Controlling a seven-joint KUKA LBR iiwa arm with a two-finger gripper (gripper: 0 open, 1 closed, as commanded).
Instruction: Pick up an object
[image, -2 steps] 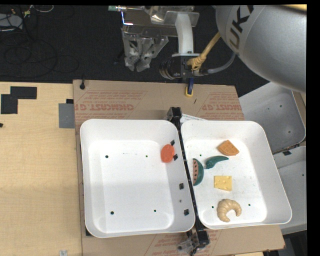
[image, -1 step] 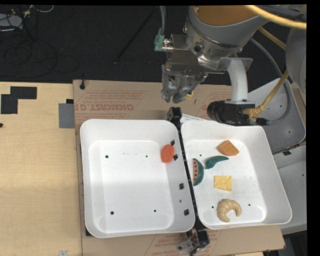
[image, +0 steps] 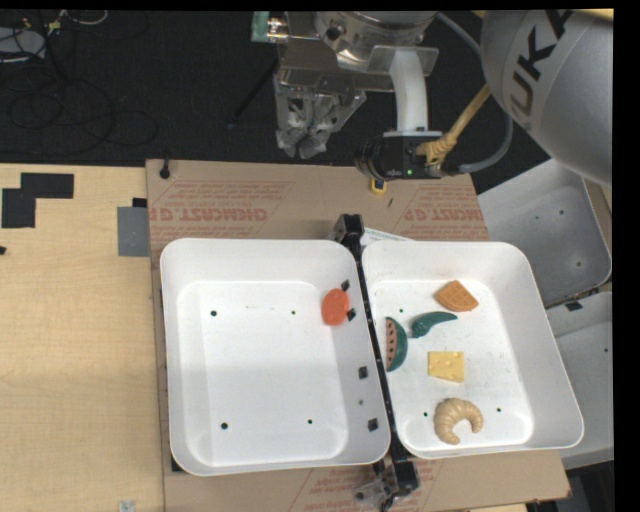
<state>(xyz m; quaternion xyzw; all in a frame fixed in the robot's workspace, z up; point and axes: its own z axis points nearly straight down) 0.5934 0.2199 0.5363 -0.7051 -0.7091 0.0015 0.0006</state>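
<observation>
The gripper (image: 312, 128) hung above the bench's (image: 70, 300) far edge, beyond both bins; whether it was spread or pressed together could not be told. A smooth orange-red lump (image: 336, 307) lay against the left bin's (image: 200, 440) right wall. In the right bin (image: 540, 400) sat a ridged tan wedge (image: 456, 296), a teal curved piece (image: 431, 322), a melon slice (image: 393, 344), a holed cheese square (image: 447, 366) and a glossy croissant (image: 458, 418).
</observation>
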